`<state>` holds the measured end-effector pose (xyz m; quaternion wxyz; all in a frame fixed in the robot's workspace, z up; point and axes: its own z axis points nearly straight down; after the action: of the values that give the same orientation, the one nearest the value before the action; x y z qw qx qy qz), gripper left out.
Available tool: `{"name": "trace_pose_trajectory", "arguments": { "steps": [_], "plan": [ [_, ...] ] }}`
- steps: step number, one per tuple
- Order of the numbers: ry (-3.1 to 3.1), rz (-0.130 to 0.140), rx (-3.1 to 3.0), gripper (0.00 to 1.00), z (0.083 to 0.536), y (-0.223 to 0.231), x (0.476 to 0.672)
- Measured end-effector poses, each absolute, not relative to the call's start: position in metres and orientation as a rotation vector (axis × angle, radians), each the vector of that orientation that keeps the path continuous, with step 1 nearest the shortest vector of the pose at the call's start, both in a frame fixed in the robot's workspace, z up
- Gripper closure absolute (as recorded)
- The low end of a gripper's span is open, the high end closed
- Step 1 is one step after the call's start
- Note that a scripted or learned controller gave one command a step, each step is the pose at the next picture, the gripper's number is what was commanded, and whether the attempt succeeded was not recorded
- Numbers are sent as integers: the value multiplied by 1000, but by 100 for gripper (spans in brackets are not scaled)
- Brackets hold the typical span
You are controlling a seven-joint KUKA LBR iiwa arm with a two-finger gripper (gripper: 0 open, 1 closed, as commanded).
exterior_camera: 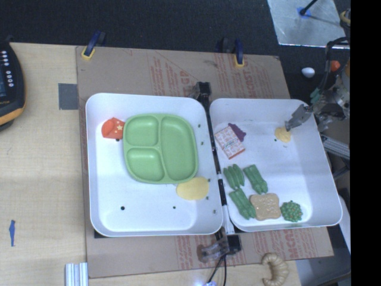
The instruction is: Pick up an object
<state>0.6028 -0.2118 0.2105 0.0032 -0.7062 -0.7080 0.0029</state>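
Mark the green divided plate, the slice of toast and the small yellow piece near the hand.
green divided plate (161,148), camera view, centre divider
slice of toast (265,206), camera view, middle
small yellow piece (283,136), camera view, centre

The end effector (290,126) hangs just above a small yellow piece (283,135) in the right bin (315,177).

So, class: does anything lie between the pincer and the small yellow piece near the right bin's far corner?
Nothing visible does. The pincer hangs right beside the small yellow piece, with bare white floor of the right bin around it. The pink packet lies well off to the side.
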Motion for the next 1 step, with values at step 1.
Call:
{"name": "trace_pose_trajectory", "arguments": {
  "steps": [1],
  "plan": [
    [-2230,-2,-2217,0,259,-197,621]
  ]
}}
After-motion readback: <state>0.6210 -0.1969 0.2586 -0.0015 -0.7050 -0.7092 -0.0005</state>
